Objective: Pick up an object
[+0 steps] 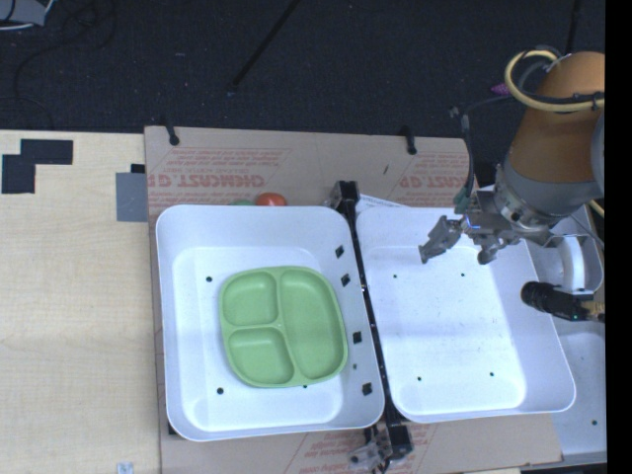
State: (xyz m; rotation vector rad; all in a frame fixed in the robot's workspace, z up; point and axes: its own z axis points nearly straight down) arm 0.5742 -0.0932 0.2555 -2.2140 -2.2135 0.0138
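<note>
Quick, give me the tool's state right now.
Tool: open, fingers spread, nothing between them, poised above the right bin. The green divided plate lies in the left bin.

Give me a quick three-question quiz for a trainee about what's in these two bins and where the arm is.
1. True or false: the green tray lies in the right bin.
2. Over which bin is the gripper: A left, B right?
3. Fill in: the tray has ___ compartments.

Key: 1 false, it lies in the left bin. 2 B. 3 three.
</note>
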